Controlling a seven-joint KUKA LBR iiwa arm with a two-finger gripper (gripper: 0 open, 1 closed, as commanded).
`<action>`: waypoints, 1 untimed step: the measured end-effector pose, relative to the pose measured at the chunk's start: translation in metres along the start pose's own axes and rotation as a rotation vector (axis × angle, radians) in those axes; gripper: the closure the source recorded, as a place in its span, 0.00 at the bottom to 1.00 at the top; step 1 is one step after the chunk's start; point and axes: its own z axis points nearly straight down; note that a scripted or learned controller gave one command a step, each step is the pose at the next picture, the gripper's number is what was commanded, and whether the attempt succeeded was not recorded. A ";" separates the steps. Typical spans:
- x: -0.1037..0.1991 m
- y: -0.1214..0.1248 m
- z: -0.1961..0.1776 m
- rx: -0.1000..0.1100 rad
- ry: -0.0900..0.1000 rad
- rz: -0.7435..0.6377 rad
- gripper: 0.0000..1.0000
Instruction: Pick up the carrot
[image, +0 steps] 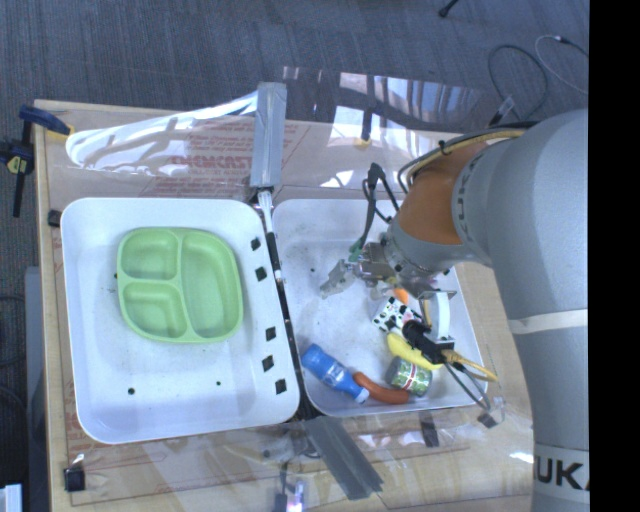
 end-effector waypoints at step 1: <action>-0.026 -0.017 -0.066 -0.002 -0.001 -0.101 0.00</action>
